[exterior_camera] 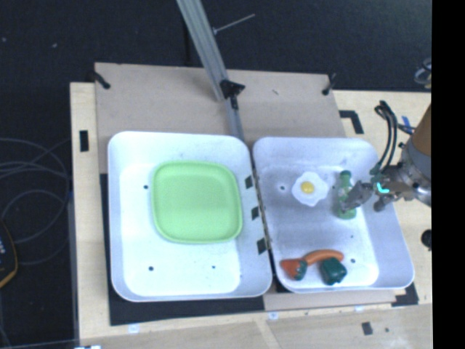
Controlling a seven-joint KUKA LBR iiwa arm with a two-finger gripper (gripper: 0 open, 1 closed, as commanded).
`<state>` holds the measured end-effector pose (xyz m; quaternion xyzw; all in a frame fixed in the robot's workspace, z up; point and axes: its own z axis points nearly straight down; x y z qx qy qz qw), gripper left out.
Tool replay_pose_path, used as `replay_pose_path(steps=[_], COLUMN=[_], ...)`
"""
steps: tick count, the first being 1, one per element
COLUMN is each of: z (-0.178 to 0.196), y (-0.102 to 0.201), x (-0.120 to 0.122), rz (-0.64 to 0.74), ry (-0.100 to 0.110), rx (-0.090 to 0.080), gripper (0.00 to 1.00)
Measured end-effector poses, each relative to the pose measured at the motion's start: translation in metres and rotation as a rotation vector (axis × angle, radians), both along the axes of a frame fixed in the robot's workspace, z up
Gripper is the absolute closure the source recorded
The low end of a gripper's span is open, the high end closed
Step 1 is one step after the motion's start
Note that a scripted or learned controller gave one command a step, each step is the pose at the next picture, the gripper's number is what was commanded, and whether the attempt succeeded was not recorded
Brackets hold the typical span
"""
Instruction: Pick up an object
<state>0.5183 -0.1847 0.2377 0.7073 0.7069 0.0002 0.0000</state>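
Gripper (357,195) of mine is low in the right bin (389,257), at about three o'clock, right at a green bottle (344,193). Whether it pinches the bottle I cannot tell. A fried egg toy (309,188) lies just beside, at nine o'clock of the bottle. To do it well, I think I should center on the bottle, squeeze firmly and lift straight
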Motion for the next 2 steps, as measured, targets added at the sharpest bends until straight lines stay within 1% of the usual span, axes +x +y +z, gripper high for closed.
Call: replay_pose_path(steps=[1, 2], z=[0.000, -0.042], y=[0.000, 0.001], x=[0.000, -0.004], rz=[0.000, 0.000], ry=[-0.001, 0.003], rx=[0.000, 0.000], gripper=[0.00, 0.00])
